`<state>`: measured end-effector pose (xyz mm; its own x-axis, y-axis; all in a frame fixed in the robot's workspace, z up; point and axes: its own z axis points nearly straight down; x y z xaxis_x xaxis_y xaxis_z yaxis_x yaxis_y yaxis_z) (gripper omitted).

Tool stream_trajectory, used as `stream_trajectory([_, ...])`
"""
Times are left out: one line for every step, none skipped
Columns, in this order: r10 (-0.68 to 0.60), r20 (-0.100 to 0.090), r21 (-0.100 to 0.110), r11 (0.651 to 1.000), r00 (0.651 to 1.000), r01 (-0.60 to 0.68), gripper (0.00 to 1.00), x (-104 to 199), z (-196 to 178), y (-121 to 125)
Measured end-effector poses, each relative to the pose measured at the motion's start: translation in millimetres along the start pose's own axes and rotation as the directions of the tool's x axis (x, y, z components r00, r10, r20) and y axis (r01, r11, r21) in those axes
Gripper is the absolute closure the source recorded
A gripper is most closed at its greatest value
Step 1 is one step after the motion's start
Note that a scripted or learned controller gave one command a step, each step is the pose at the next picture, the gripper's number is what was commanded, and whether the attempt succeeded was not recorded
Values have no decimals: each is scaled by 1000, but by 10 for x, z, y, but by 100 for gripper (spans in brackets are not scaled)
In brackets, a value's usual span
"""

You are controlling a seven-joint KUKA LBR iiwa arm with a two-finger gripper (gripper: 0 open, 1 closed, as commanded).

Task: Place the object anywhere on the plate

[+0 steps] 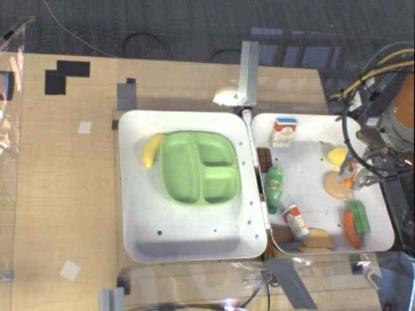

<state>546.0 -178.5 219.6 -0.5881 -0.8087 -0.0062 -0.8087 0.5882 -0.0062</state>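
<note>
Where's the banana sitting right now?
In the camera view the banana lies in the left bin, against the upper-left edge of the green plate, outside its compartments.

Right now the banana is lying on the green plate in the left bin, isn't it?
Not quite. The banana is in the left bin, but it lies on the white floor of the bin, against the left edge of the green plate, not on it. The camera view shows this.
</note>
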Motion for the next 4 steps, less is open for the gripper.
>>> stream_trajectory([-263, 2, -2, 965, 965, 263, 100, -989, 335, -306])
stream_trajectory([-411, 2, -2, 912, 912, 411, 100, -1413, 342, 431])
stream_trajectory([-701, 4, -2, 713, 713, 701, 100, -1957, 347, 926])
stream_trajectory([-855, 1, 7, 519, 519, 855, 100, -2280, -1119, 1262])
